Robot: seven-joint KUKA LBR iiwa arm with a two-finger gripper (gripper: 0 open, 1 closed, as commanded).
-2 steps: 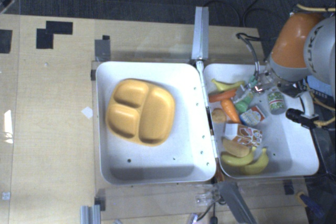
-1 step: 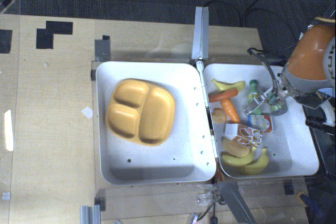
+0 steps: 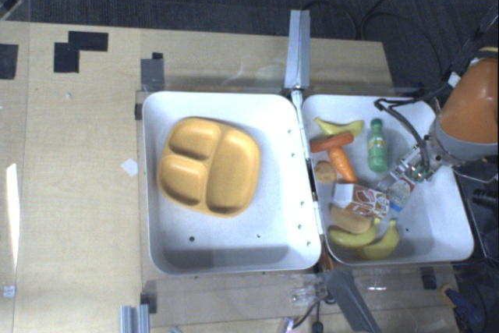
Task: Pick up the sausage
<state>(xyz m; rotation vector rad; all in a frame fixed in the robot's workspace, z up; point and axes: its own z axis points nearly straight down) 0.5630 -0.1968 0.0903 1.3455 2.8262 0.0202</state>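
The sausage [image 3: 331, 142], a short reddish-brown link, lies in the upper left of the right bin [image 3: 444, 234], just below a yellow banana [image 3: 337, 125] and above an orange carrot [image 3: 341, 164]. My gripper [image 3: 405, 177] hangs low over the middle of the same bin, to the right of the sausage and apart from it. A green bottle [image 3: 377, 144] stands between the two. The gripper's tip is close to a printed packet [image 3: 371, 201]. Nothing is visibly held.
The left bin [image 3: 179, 246] holds a yellow divided tray [image 3: 209, 165]. In the right bin's lower left lie a bun [image 3: 351, 220], two more bananas [image 3: 368, 242] and a small tan lump [image 3: 325, 171]. A metal divider [image 3: 299, 51] runs between the bins.
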